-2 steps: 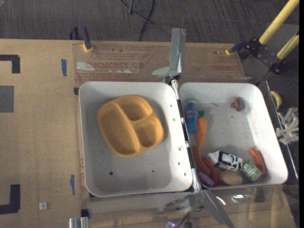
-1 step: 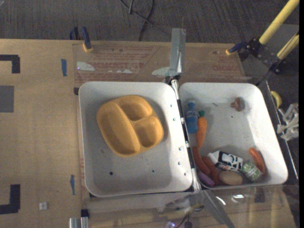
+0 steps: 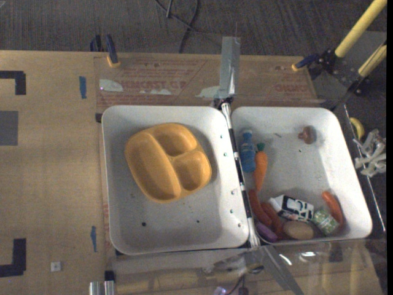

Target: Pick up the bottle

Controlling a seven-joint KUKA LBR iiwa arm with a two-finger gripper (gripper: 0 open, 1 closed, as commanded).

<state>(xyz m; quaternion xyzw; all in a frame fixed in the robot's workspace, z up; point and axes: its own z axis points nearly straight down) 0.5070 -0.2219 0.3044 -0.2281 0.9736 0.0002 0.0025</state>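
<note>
Bottle (image 3: pixel 247 152), small and blue, lies untouched against the right bin's (image 3: pixel 344 141) left wall beside a carrot (image 3: pixel 260 167); reaching it comes next; finger state cannot be told.

At the right edge of the camera view, the side from which the arm reaches in, a small pale angular shape (image 3: pixel 370 152) sits just outside the right bin's rim (image 3: pixel 347 141); it is whitish-grey, with thin pieces jutting toward the bin; it lies low, about level with the worktop (image 3: pixel 49 165), and does not cross over the rim; it is too small and blurred to tell whether it belongs to the robot, and no pose, joint or finger can be read from it.
</note>
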